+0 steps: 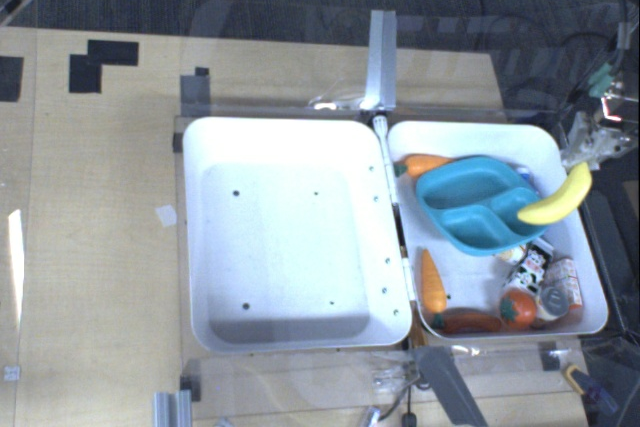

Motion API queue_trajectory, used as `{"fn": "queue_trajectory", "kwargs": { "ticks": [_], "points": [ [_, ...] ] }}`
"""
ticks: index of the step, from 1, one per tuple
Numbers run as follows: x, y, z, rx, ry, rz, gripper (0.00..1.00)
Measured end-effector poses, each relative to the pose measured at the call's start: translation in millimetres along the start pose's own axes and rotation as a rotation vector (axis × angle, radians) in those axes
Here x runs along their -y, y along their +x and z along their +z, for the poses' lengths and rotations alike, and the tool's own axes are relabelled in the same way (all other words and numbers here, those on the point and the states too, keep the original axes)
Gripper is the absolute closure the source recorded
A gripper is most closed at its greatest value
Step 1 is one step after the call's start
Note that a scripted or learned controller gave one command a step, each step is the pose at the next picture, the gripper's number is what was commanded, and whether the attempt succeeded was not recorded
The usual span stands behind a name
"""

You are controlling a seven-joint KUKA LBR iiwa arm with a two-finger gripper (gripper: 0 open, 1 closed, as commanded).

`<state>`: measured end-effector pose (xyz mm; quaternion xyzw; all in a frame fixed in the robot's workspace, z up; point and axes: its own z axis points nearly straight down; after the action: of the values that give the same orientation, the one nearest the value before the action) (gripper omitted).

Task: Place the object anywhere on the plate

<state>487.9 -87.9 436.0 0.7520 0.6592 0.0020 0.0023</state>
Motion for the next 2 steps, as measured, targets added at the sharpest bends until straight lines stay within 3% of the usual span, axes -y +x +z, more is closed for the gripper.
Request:
{"fn": "queue_trajectory", "kwargs": {
  "ticks": [1,2],
  "points": [
    [-8,-58,-1,0.002,-0.003,-0.339,1.0],
    [-10,-65,136,0.001,0.003,-0.045,1.0]
  ]
}}
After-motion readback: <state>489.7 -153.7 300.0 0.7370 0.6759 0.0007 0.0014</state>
